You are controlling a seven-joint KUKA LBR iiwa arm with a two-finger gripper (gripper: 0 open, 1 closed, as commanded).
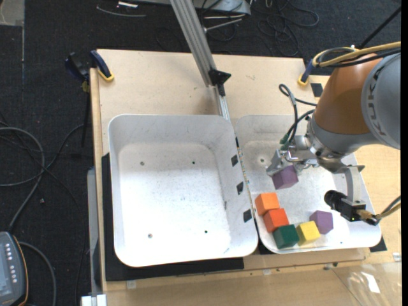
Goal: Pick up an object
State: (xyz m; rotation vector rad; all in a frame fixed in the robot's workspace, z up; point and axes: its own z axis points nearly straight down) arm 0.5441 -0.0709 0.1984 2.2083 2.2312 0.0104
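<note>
My gripper [285,168] hangs over the middle of the right bin [255,142]. A purple block [285,178] sits tilted between its fingers, and the gripper is shut on it. Below it, along the bin's front, lie an orange block [267,202], a red block [276,218], a green block [286,236], a yellow block [308,232] and a second purple block [323,221]. The grey and orange arm comes in from the right, above the bin's right side.
The left bin [121,171] lies beside the right one and shares a raised rim with it. A slanted metal rail [194,34] runs down from the back to the bins' joint. Clamps sit at the bench's back corners.
</note>
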